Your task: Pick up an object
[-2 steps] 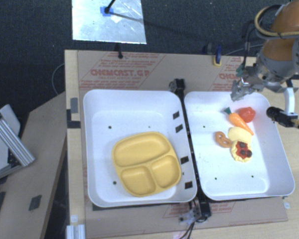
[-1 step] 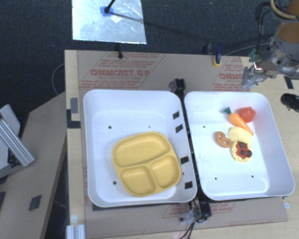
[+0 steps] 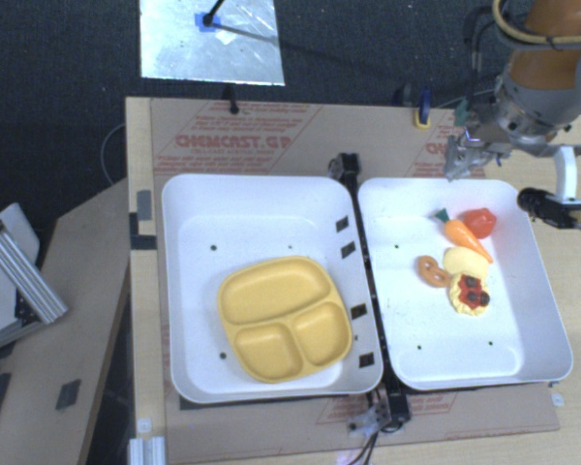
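Note:
In the right bin [image 3: 523, 347] lies a cluster of toy food: an orange carrot [image 3: 462, 235], a red piece [image 3: 480, 222], a brown pretzel [image 3: 431, 270], a pale yellow piece [image 3: 465, 262] and a yellow slice with red and dark toppings [image 3: 471, 295]. My gripper [image 3: 462, 163] hangs above the far edge of the right bin, up and slightly left of the carrot, with nothing seen between its fingers.
A yellow three-compartment tray [image 3: 283, 316] rests in the left bin [image 3: 198, 260]. A black divider with clips [image 3: 353, 250] runs between the bins. A shiny plate [image 3: 210, 27] lies beyond the bench, and a metal frame [image 3: 15, 269] stands at the left.

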You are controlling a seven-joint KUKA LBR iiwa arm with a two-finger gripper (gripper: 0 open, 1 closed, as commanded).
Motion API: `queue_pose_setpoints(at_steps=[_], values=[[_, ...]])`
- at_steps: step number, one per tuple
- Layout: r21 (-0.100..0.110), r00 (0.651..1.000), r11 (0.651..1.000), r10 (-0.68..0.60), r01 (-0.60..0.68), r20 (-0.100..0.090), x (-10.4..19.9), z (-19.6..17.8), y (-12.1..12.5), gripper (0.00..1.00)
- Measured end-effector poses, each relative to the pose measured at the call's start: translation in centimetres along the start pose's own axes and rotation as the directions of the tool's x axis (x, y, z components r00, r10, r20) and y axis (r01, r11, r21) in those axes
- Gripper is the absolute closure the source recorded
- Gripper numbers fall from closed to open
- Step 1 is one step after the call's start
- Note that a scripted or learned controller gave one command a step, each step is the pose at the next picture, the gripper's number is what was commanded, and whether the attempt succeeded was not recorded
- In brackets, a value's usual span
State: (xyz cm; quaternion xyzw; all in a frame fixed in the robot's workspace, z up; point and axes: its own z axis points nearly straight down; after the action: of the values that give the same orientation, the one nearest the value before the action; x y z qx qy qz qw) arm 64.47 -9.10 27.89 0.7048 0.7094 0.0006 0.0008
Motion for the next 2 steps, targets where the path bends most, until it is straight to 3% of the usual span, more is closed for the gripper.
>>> queue_pose_setpoints(at_steps=[1, 2], values=[[0.0, 1.0, 1.0, -0.003, 0.003, -0.001, 5.3, 1.2, -0.1, 1.0], [0.003, 1.0, 1.0, -0.002, 0.002, -0.001, 9.6, 2.4, -2.1, 1.0]])
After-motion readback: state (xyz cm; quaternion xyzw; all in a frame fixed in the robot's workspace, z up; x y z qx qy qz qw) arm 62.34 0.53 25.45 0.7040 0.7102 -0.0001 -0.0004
